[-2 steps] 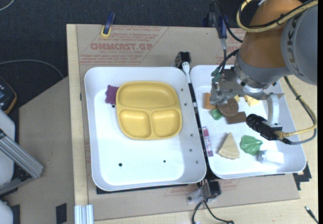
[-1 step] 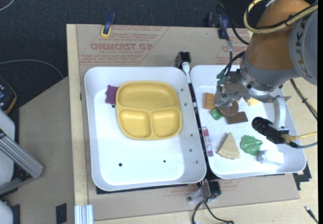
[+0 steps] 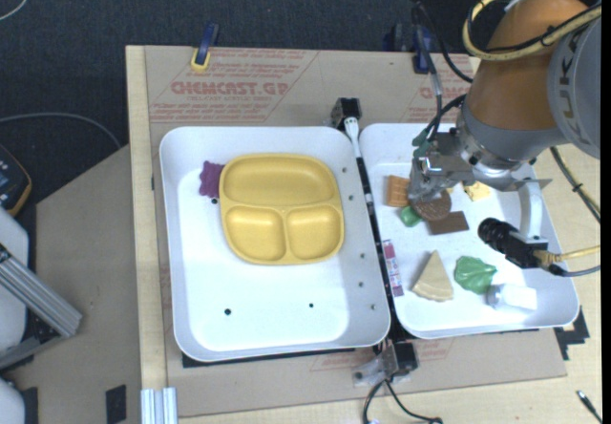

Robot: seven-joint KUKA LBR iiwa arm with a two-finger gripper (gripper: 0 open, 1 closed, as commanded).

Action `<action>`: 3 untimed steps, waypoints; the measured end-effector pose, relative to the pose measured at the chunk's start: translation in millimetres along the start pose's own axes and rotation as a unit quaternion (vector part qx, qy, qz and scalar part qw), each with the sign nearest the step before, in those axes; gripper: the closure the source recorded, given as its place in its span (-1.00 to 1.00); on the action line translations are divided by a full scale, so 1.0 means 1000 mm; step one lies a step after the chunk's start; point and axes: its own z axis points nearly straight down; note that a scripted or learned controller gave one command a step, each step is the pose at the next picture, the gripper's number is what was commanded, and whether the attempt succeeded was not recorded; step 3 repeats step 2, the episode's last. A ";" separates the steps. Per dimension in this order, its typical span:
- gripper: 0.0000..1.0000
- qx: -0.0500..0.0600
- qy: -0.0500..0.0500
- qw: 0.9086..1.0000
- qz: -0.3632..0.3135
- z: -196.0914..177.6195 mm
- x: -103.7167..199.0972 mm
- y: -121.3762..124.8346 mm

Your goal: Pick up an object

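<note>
"CHEMCAST" lettering on bench board (image 3: pixel 229 88)

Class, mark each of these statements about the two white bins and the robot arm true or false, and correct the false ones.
1. The yellow three-compartment plastic tray lies in the left white bin. True.
2. A purple object sits beside the tray. True.
3. The gripper hangs over the left bin. False: it is over the right white bin.
4. The tan wedge lies on the yellow tray. False: it lies in the right bin.
5. A crumpled green object lies right of the wedge. True.
</note>
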 end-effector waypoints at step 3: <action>1.00 0.003 0.001 1.000 0.000 0.018 0.008 -0.007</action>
